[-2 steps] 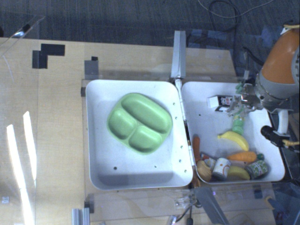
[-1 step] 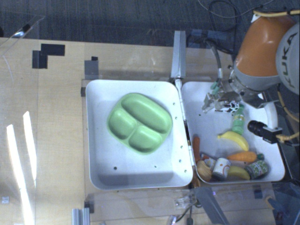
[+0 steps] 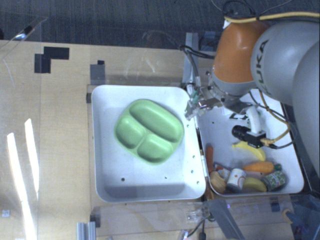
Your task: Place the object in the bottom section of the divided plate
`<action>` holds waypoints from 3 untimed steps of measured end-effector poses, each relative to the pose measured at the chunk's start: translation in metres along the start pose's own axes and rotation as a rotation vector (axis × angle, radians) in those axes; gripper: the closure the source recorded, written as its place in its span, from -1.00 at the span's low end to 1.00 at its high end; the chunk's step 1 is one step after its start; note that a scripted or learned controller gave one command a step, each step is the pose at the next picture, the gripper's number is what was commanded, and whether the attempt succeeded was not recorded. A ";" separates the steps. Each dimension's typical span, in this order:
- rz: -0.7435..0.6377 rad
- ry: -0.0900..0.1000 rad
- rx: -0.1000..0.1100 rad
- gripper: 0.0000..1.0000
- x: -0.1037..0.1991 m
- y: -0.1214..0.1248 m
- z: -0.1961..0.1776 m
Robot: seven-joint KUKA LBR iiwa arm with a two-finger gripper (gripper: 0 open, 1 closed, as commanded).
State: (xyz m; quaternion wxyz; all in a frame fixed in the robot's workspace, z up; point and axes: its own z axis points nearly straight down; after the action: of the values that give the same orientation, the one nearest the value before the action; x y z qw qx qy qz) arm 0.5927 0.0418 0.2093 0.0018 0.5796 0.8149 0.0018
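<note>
Inside the left bin [image 3: 107, 184] lies one green divided plate [image 3: 149, 130] with three sections. Whether the gripper [image 3: 196, 104] is spread or pressed together cannot be told; one carrot [image 3: 259, 167] lies in the right bin [image 3: 295, 176].

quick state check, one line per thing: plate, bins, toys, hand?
divided plate: green, flat in the left bin, all three sections bare
left bin: holds the plate
right bin: holds a pile of toy food along its near edge
carrot: lying on the pile
banana: lying flat, partly under the arm's cabling
hand: over the wall between the bins, nothing visible in it
</note>
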 end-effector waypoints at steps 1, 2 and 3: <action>-0.060 -0.001 -0.001 1.00 0.012 0.042 0.017; -0.046 0.001 -0.001 1.00 0.064 0.032 -0.008; -0.046 0.001 -0.001 -1.00 0.064 0.032 -0.007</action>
State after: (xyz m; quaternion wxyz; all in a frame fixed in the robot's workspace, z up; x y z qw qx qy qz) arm 0.6015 0.1130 0.2168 0.0017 0.5606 0.8281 0.0022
